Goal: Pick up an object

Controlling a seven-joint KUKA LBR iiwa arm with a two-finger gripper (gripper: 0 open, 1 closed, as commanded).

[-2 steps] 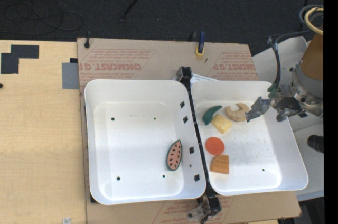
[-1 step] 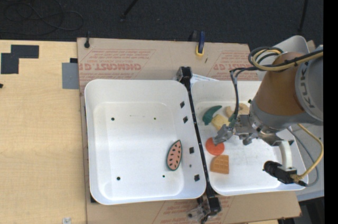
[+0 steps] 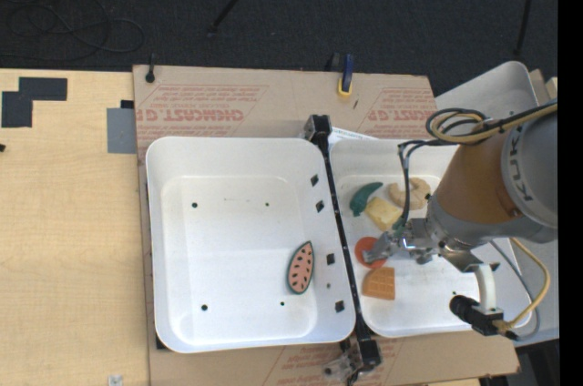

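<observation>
- The watermelon slice [image 3: 301, 268] lies flat in the left bin [image 3: 173, 184], near that bin's right wall and toward its lower right part.
- Its long axis runs nearly up and down the picture, leaning slightly so the upper tip points up and a little right; the green rind edge faces right, the pink seeded face looks up.
- The slice lies alone, well apart from the gripper.
- The right bin [image 3: 428, 325] holds a cluster of small things close to the wall between the bins: a dark green curved piece [image 3: 364, 196], a pale yellow block [image 3: 383, 211], a beige round piece [image 3: 407, 191], a red piece [image 3: 368, 249] and an orange wedge [image 3: 381, 284].
- The arm [image 3: 492, 184] comes in from the right, its orange band over the right bin's middle and the wrist slanting down and left.
- The gripper [image 3: 386, 247] sits low in the right bin, just beside the red piece and above the orange wedge.
- Whether its fingers are spread or closed cannot be told from this angle, nor whether anything lies between them.
- A blue and yellow clamp [image 3: 345, 75] grips the cardboard [image 3: 237, 106] behind the bins.
</observation>
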